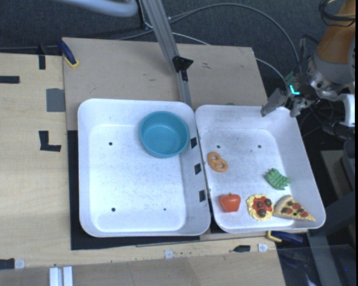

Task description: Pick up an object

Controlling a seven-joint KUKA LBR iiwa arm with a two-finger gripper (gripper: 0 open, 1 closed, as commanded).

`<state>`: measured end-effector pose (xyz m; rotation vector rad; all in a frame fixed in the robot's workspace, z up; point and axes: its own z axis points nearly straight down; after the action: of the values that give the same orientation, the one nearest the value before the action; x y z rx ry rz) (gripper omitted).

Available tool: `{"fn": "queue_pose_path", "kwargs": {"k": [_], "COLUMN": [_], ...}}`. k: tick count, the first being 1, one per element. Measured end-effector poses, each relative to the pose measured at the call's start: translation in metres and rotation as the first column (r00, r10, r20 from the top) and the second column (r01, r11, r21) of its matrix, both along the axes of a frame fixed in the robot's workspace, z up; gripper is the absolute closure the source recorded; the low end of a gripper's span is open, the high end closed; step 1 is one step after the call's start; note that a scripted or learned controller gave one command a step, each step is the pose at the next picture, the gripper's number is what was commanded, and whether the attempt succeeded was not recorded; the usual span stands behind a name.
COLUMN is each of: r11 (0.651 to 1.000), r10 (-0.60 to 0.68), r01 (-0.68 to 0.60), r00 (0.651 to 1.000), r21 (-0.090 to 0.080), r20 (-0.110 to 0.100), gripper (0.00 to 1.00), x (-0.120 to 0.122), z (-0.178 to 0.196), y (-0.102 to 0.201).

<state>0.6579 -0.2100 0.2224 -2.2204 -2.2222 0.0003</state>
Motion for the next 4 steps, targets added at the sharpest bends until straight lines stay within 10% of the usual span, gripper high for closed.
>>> {"fn": "queue_pose_path", "kwargs": {"k": [4], "r11": [1.000], "r10": [0.000], "r01": [0.000], "r00": [1.000], "r21": [0.000], "r20": [-0.002], "gripper": [0.00], "x": [-0.006], "z": [-0.135], "y": [0.006]}}
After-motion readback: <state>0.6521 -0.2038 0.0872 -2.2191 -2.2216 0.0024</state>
